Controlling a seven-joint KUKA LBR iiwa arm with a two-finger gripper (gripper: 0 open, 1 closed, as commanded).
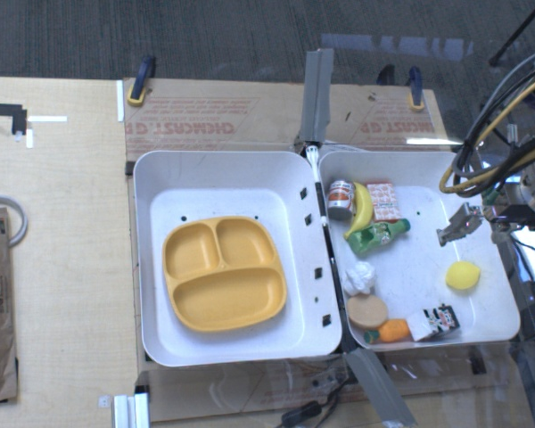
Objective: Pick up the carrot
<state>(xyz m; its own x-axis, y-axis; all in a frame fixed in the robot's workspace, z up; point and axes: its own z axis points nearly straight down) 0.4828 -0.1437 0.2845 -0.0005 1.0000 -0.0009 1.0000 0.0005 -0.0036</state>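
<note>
The carrot (392, 331) is a short orange piece lying at the front edge of the right bin (419, 266), between a round tan disc (367, 311) and a small white and black box (435, 322). My gripper (457, 227) hangs over the right side of that bin, well behind and to the right of the carrot, just above a yellow lemon (463, 275). Nothing is seen held in it.
In the right bin's back left lie a can (340, 198), a banana (363, 207), a green bottle (378, 235) and a red-patterned packet (383, 201); a white crumpled lump (359, 279) sits mid-left. The left bin (152, 266) holds a yellow divided plate (224, 273). Cables loop at right.
</note>
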